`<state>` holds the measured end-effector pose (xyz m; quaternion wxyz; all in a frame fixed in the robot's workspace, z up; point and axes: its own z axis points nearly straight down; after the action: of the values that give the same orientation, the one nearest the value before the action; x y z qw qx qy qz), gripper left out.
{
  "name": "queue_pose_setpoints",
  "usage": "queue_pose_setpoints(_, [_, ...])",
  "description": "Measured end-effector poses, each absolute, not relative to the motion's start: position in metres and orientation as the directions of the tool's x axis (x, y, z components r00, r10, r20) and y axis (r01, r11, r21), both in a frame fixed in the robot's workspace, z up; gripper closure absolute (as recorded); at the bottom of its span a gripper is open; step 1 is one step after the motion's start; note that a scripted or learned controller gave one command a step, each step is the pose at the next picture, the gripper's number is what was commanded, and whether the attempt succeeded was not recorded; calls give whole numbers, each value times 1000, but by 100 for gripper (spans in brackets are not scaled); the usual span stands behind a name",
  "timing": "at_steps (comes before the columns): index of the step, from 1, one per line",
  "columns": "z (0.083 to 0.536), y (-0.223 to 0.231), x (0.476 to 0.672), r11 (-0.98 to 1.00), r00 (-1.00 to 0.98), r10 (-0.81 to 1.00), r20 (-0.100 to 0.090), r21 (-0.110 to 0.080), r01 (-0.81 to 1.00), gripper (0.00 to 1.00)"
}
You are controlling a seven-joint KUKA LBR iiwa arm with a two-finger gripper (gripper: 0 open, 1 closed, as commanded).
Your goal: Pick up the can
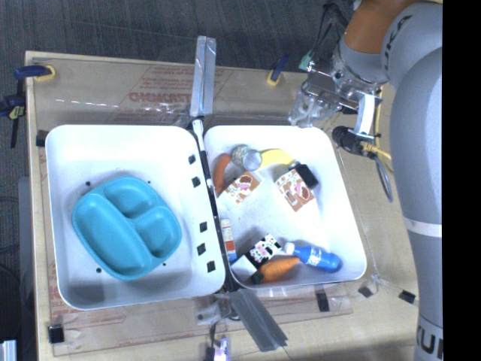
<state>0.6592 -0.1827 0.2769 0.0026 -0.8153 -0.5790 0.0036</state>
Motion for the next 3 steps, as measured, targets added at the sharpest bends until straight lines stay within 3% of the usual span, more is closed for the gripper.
queue_pose_setpoints(1, [200,-70,657,-340,340,941,-2,-7,940,100])
queue_pose_setpoints(2, [171,-126,592,-349,349,937,-3,-6,937,100])
queue_pose_setpoints(3, [224,-123,477,-429,429,903,-2,-5,903,100])
